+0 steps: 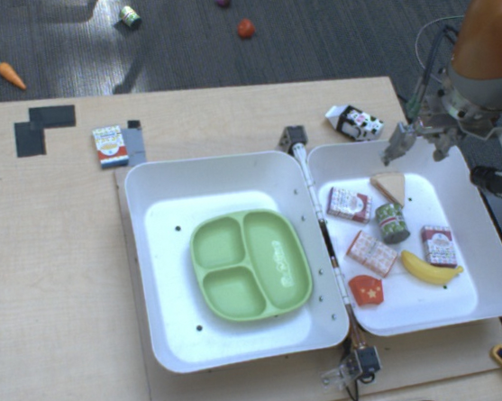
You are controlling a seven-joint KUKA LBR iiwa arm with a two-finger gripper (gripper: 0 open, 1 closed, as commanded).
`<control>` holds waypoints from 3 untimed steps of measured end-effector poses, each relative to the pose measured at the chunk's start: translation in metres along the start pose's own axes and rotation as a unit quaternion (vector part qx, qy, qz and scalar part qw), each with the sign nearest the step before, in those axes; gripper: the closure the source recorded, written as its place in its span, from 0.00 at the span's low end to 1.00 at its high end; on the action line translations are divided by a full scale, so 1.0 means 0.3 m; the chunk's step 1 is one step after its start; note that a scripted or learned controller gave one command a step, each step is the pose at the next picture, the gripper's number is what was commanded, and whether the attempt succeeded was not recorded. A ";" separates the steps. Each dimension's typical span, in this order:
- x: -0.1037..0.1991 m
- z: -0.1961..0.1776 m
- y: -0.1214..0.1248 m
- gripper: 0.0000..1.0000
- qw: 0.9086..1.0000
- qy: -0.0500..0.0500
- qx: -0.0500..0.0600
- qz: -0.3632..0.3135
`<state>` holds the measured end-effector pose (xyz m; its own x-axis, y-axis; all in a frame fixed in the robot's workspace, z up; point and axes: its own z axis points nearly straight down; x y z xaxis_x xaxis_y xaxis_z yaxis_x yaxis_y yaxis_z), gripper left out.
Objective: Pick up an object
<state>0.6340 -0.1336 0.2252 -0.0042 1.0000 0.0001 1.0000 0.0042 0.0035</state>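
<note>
The right bin (482, 303) holds several small items: a red-and-white carton (348, 203), a tan wedge (390, 189), a green can (391, 222), a pink checked box (371, 253), a small red box (439, 245), a yellow banana (430, 269) and a red piece (366, 290). My gripper (421, 147) hangs over the far edge of that bin, up and to the right of the tan wedge. Its two fingers stand apart, open, with nothing between them. The orange-banded arm (485, 39) reaches in from the right.
The left bin (162, 251) holds a green divided plate (251, 264). A black-and-white toy (355, 121) lies on the bench behind the right bin, and a small carton (111, 146) behind the left one. Cables run along the right side.
</note>
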 end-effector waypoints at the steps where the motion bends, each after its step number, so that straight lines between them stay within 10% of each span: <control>1: -0.016 0.434 -0.260 0.00 1.000 0.000 0.000 0.001; 2: 0.049 0.459 -0.456 0.00 1.000 -0.001 -0.003 0.002; 3: 0.050 0.421 -0.448 1.00 1.000 -0.002 -0.007 0.001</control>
<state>0.4999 -0.1191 0.0983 -0.0026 1.0000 -0.0030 0.9999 0.0027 0.0165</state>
